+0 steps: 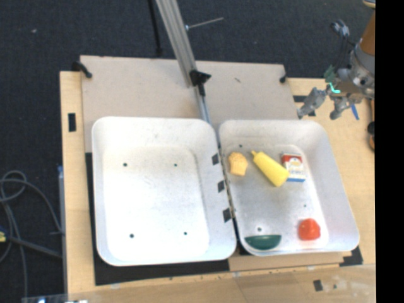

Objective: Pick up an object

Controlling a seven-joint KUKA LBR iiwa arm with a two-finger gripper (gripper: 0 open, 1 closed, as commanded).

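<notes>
Your gripper (325,104) hovers above the right bin (338,169), jaws spread and empty; mustard bottle (270,168) not yet grasped.

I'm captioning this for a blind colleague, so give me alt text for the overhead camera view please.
Seen from above, the right white bin holds a yellow mustard bottle, a tan food piece, a small red and white box, a red round object and a dark green bowl. The gripper hovers open beyond the bin's far right corner, holding nothing.
</notes>
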